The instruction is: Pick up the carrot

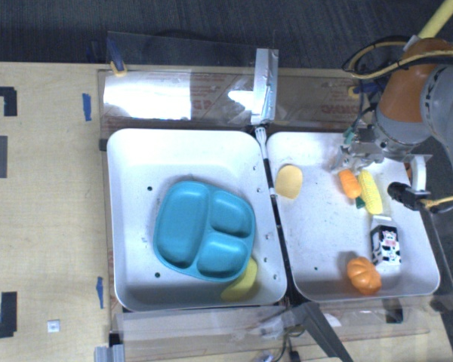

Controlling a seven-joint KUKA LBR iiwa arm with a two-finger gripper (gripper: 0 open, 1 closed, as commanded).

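Two white bins sit side by side mid-frame, so here's your rundown. Left bin [128, 157] has a blue divided plate [204, 231] in the middle, with a yellow thing [244, 280] poking out from under its lower right corner. Right bin [317, 270]: a pale yellow lump [289, 181] near the upper left, then the carrot [350, 183] in the upper right part, touching a corn cob [371, 191] just to its right. Lower right you've got an orange thing [363, 274] and a small black-and-white carton [386, 246]. Your gripper [360, 151] sits right above the carrot, and I honestly can't tell its state.
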